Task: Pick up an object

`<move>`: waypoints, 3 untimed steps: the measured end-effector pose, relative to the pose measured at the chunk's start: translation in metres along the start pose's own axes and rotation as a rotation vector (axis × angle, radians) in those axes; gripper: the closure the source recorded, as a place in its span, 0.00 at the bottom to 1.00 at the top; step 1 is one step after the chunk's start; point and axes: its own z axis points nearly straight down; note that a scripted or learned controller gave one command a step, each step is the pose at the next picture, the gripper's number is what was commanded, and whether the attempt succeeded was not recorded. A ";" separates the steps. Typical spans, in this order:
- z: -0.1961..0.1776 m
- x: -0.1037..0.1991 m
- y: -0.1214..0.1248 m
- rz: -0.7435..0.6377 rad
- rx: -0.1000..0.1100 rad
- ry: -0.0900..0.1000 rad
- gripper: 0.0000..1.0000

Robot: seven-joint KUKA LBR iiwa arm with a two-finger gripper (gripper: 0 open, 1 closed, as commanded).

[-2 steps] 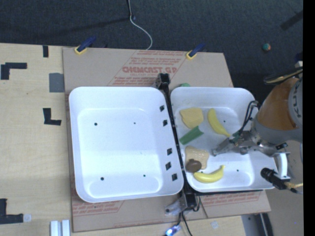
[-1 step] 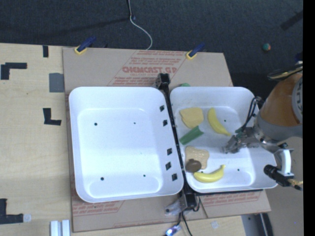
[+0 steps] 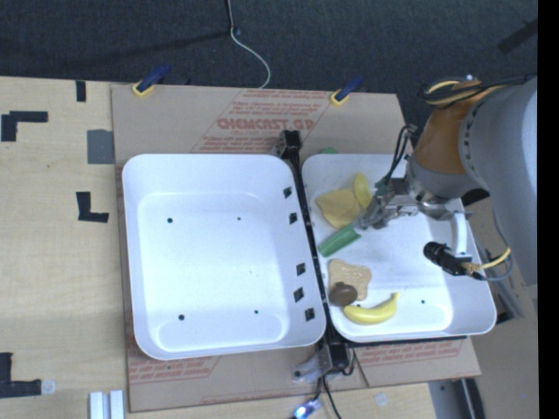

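Note:
The right bin holds several objects. A green stick-shaped piece lies near the bin's left wall. Above it sit a pale yellow flat piece and a brighter yellow wedge. At the front lie a tan bread-like slice with a dark brown lump and a yellow banana. My gripper hangs low in the right bin, just right of the green piece's upper end and below the yellow wedge. The arm's grey wrist with its orange band rises behind it.
The left bin stands beside the right one, with black clips along the shared wall. Both rest on a cardboard sheet held by blue-and-yellow clamps. A black cable connector juts over the right bin's middle.

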 end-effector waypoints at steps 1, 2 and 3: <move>-0.001 -0.003 -0.004 0.006 0.004 0.001 0.00; 0.000 -0.016 0.054 0.004 0.001 -0.001 0.00; 0.000 -0.039 0.035 0.008 0.005 -0.002 0.00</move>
